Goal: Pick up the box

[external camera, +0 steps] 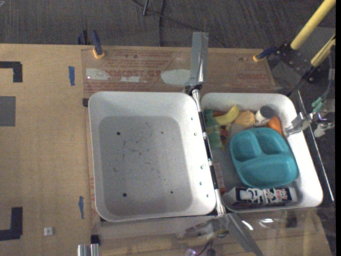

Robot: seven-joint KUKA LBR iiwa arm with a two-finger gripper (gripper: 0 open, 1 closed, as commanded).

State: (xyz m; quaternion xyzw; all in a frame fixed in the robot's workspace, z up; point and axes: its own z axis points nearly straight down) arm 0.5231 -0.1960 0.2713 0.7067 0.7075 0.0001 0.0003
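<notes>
- Camera view: the box (266, 195) lies flat along the near wall of the right bin (310, 169), a long narrow carton with dark ends and a white printed middle, its length running left to right.
- Just behind it sits a teal divided tray (264, 156), whose near edge comes close to the box, perhaps touching it; beyond that a banana (228, 115) and other small toy foods crowd the far end.
- The left bin (144, 153) stands beside it, bare plastic.
- The gripper (303, 121) hangs at the right bin's far right rim, well apart from the box; whether it is wide or narrow I cannot tell.
- Handling, as a judgement: the box looks light, stiff cardboard, likely smooth and a little slippery, and may dent under a hard squeeze.
- Best hold is probably across its short width near mid-length; the wall and tray leave little finger room on either side.
</notes>
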